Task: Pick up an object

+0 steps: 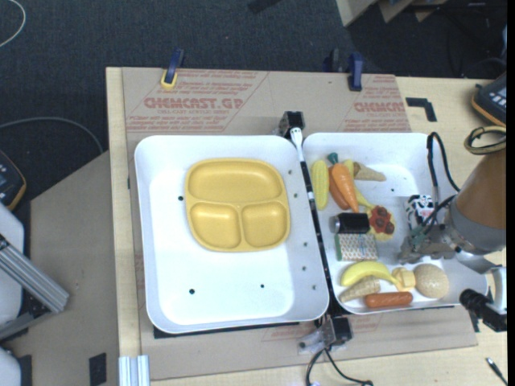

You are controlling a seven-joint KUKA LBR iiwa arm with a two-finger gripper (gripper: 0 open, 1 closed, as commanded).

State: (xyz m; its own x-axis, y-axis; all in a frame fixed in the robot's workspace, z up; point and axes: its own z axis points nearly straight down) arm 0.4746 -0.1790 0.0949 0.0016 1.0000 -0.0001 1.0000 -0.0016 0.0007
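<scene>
The right bin (400,153) holds several toy foods: a carrot (344,185), a yellow corn cob (321,183), a cone (368,172), a black block (352,223), a red berry piece (381,219), a speckled grey block (355,246), a banana (366,273), a sausage (388,300) and a tan bread roll (431,280). My gripper (420,246) reaches in from the right and hangs low over the bin's right side. It is just above the roll and below a black-and-white toy (419,207). Nothing visibly sits in its grasp.
The left bin (161,280) carries a yellow divided plate (237,202) in its upper half. A black cable (432,158) loops over the right bin's far right corner. Clamps (171,69) (355,69) hold the brown board at the back edge.
</scene>
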